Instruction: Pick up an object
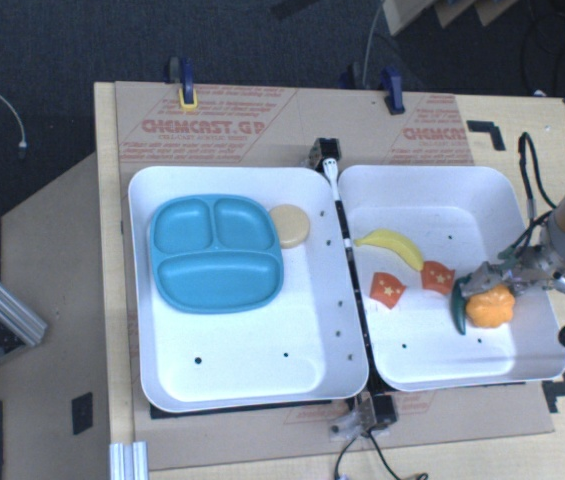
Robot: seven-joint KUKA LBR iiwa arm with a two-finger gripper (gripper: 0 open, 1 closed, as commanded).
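1. Orange and round, with a dark green stem piece curling off its left side, the toy fruit (489, 307) lies in the right bin (402, 193), close to that bin's right wall.
2. Right above the fruit sits the gripper (507, 278), at or just over its top; whether it is released or clenched on anything cannot be told.
3. Left of the fruit, in the same bin, lie a small red block (437, 276), then another red piece with a pale star mark (387, 290), and up from those a yellow banana (392, 246).
4. Far left of the fruit, the left bin (242, 368) bears a blue divided plate (217, 253) with a cream round disc (289, 225) touching its upper right corner.
5. Red lettering on the cardboard behind the bins reads "CHEMCAST GP" (202, 126); a second print farther right is partly hidden.
6. Open white floor lies below and left of the fruit; the bin's right wall is close by.
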